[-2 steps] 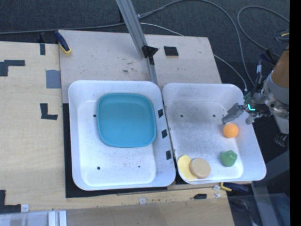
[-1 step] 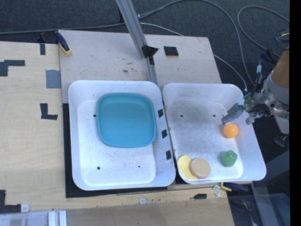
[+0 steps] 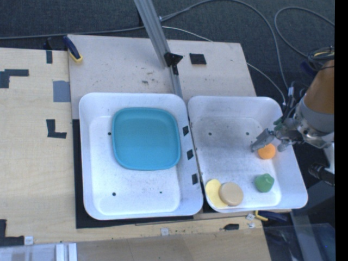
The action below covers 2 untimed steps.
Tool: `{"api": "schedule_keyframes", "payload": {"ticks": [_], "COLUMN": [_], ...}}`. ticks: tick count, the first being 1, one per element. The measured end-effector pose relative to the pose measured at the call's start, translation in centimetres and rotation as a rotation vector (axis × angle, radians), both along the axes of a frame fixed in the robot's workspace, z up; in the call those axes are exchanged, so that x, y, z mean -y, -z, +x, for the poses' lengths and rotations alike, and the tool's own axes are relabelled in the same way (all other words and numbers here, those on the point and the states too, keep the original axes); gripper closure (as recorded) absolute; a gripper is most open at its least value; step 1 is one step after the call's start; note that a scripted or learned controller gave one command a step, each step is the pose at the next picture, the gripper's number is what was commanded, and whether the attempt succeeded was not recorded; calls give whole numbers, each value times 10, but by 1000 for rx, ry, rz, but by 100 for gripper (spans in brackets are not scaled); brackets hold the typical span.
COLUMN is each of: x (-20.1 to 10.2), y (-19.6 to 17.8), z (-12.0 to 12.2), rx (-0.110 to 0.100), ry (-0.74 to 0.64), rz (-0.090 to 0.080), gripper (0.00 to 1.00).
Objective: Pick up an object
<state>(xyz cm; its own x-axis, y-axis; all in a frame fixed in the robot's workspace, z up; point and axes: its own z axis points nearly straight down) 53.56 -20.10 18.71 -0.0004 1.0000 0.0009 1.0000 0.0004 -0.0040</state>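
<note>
A robotics lab: 2 white bins (image 3: 136,211) sit on a taped plywood table (image 3: 32,145), with loose cables (image 3: 261,20) and a metal strut (image 3: 155,29) behind the bins.

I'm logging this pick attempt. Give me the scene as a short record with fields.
left bin: teal plate
right bin: orange object, green object, tan disc on yellow piece
claw: over right bin, just above orange object
grasp: not evident
arm: enters from right
</note>
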Motion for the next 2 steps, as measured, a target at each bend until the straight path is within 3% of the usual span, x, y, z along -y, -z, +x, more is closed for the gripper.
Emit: {"api": "schedule_keyframes", "payload": {"ticks": [2], "x": [7], "y": [98], "z": [4], "rx": [4], "ry": [0], "rz": [-2], "gripper": [0]}}
